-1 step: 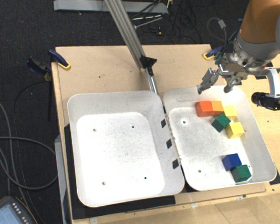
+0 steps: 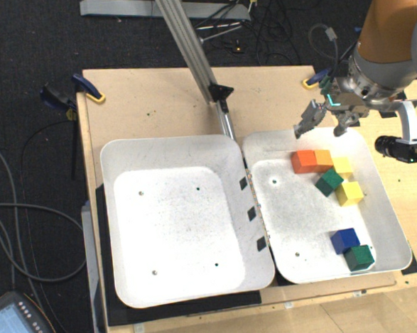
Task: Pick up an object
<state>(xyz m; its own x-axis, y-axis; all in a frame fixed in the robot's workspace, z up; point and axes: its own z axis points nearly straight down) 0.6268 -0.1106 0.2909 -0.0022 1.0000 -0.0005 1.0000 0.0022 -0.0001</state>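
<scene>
Poised above the far rim of the right bin [image 2: 381, 186], at about one o'clock in the frame: the gripper [image 2: 328, 120], fingers spread apart and clasping nothing. Clustered just below it, toward five o'clock from the fingertips: an orange block [image 2: 305, 160], a lighter orange block [image 2: 324, 158] touching its right side, a pale yellow block [image 2: 343, 165], a dark green block [image 2: 330, 182] and a yellow block [image 2: 350, 191], all packed close. Set apart at the bin's near right corner, around five o'clock: a blue block [image 2: 344, 239] touching a second green block [image 2: 359, 257]. Left bin [image 2: 123, 161] bare of blocks. Best bet, by the look of things: descend straight onto the orange block at the cluster's open left edge, fingers aligned across its free sides, clear of neighbours, closing only once low enough to straddle it squarely.
</scene>
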